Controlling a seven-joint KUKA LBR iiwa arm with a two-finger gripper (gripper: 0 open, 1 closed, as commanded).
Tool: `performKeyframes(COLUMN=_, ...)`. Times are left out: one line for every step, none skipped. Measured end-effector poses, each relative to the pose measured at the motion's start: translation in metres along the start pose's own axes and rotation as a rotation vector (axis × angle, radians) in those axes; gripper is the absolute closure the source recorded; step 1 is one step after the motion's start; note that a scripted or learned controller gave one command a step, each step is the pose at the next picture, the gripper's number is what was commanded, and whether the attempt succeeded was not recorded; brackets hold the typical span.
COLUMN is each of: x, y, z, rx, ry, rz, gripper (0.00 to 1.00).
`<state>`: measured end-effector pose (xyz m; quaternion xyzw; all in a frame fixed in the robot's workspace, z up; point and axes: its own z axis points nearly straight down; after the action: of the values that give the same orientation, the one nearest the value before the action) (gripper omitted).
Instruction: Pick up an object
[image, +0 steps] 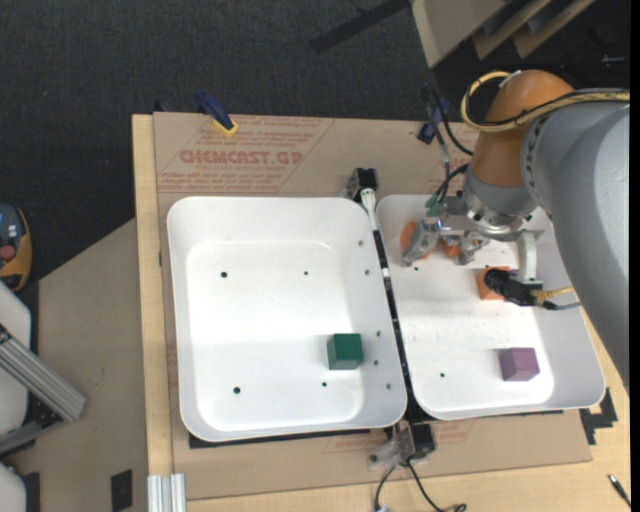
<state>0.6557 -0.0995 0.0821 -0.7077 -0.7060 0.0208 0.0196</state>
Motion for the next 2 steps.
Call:
performKeyframes(x=-0.0005, y=0.0000, z=0.0005, rx=0.000, ry=0.002, rz=-0.001, gripper=0.00)
performKeyframes(x=0.0002, y=-0.0012, z=-0.0085, rx=0.002, ry=0.002, rz=0.000, gripper=1.00)
